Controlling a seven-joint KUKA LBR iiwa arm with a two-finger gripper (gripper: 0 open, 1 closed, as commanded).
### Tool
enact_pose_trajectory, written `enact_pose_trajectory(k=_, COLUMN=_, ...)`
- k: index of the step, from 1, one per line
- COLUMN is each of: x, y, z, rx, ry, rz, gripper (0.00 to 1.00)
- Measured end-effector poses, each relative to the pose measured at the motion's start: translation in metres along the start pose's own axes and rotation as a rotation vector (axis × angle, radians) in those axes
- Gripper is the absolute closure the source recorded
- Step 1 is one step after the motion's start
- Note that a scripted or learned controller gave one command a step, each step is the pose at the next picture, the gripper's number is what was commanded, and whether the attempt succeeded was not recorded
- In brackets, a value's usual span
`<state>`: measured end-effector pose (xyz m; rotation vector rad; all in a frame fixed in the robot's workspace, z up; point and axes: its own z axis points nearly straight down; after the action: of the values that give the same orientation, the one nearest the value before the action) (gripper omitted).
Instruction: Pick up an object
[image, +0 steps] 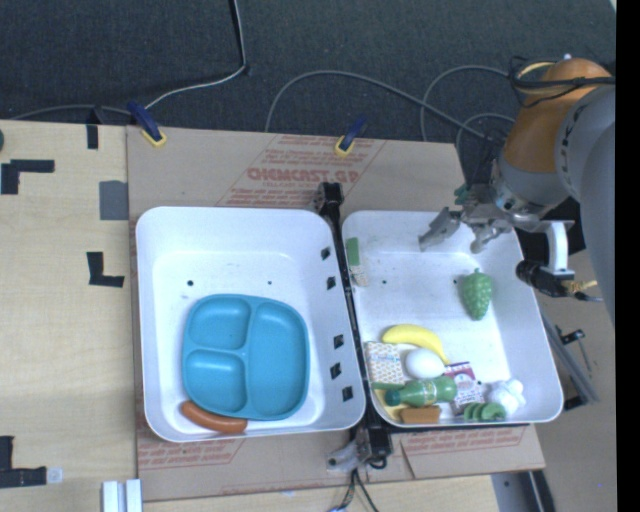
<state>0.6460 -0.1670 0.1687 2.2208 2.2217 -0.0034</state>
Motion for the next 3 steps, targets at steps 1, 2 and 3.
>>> enact_pose_trajectory(k=1, x=-0.051, y=-0.018, z=0.082, rx=-0.004, ry=-0.001, rz=0.0, gripper=0.0)
enact_pose_trajectory(k=2, x=-0.055, y=-0.046, z=0.081, rx=-0.009, ry=0.0, rz=-0.003, gripper=0.0)
enact_pose_trajectory(k=3, x=-0.053, y=0.023, z=0.083, rx=0.004, ry=0.008, rz=-0.002, gripper=0.0)
